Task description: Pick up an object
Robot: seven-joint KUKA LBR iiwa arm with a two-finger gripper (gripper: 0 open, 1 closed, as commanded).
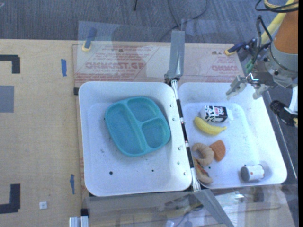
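Near the front, cylinder (252, 172) lies well apart from gripper (246, 86).

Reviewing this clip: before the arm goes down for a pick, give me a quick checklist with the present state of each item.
1. Claw carries nothing: ok, its fingers are spread with nothing between them.
2. Claw above a target: not ok, it hangs over the right bin's far rim, short of the objects.
3. Nearest target free: ok, the milk carton lies just beyond the banana, clear on its other sides.
4. Cylinder isolated: ok, alone in the near corner.
5. Pastries separable: cannot tell, they lie bunched against the divider.
6. Blue plate out of the way: ok, in the left bin.
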